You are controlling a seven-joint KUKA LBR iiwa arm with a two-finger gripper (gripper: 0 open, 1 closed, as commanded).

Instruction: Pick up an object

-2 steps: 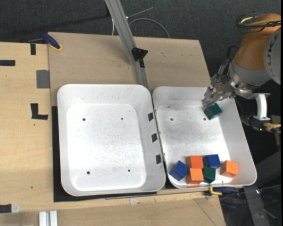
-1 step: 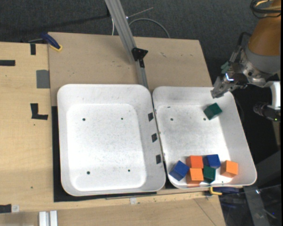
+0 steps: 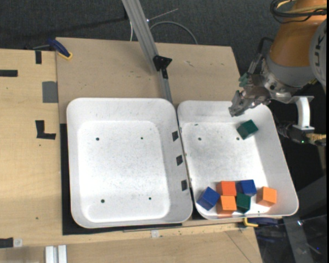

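Hovering just above and beside the small dark green cube [image 3: 247, 129], the gripper [image 3: 237, 108] sits over the far corner of the right-hand shallow white plastic bin [image 3: 274, 147]; whether it is released or clenched I cannot tell. This looks like the approach step. Next it probably needs to centre over that cube and descend. Other coloured cubes [image 3: 236, 195] cluster well apart from it, at the bin's near edge.

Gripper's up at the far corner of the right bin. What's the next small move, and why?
Probably a short drop toward the lone dark green block. The gripper hangs just above and left of it with nothing between its fingers, and that block sits apart from the crowded cluster at the white right bin's near edge.
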